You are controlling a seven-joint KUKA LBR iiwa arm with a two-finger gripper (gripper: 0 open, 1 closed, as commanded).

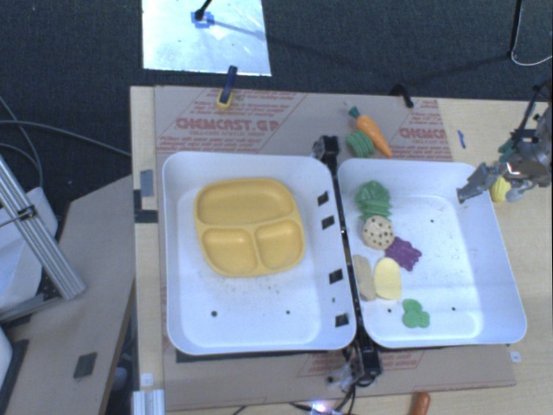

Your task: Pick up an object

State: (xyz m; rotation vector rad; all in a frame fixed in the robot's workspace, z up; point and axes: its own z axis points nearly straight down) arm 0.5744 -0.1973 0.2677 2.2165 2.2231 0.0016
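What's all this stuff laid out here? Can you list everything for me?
bins: 2, white, side by side on the bench; left bin, right bin
plate: 1, yellow, three compartments, in the left bin
leafy toy: 1, green, right bin, near its left wall
cookie: 1, tan with dark dots, below the leafy toy
purple piece: 1, purple, right of the cookie
oval piece: 1, pale yellow, below the purple piece
tan piece: 1, tan, against the left wall
small green piece: 1, green, near the front wall
carrot: 1, orange with green top, on the bench behind the bins
pincer: 1, grey with something yellow at it, over the right bin's far right corner
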